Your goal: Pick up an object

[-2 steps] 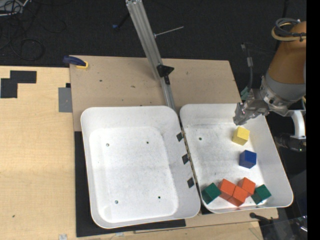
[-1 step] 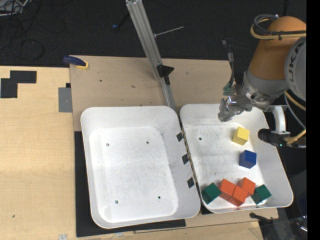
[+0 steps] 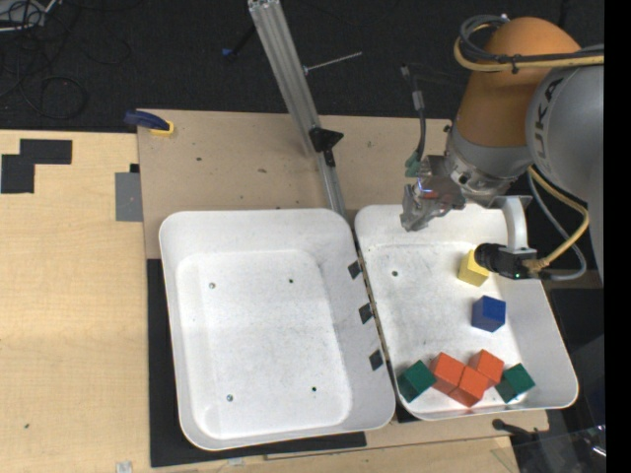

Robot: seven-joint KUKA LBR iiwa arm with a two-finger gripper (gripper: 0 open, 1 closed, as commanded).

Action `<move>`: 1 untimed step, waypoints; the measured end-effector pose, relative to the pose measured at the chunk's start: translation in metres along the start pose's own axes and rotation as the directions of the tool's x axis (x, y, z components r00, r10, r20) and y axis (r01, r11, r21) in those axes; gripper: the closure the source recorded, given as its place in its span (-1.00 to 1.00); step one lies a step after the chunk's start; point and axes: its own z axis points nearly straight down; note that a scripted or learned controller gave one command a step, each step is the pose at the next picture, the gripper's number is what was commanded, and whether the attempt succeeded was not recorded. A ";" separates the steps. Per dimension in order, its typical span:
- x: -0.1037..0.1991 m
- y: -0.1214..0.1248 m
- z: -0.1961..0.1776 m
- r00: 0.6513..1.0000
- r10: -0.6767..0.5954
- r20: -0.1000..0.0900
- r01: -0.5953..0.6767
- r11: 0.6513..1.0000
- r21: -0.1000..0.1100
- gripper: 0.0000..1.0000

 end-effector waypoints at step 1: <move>0.054 0.006 0.015 1.000 -0.001 -0.002 0.001 1.000 0.004 1.00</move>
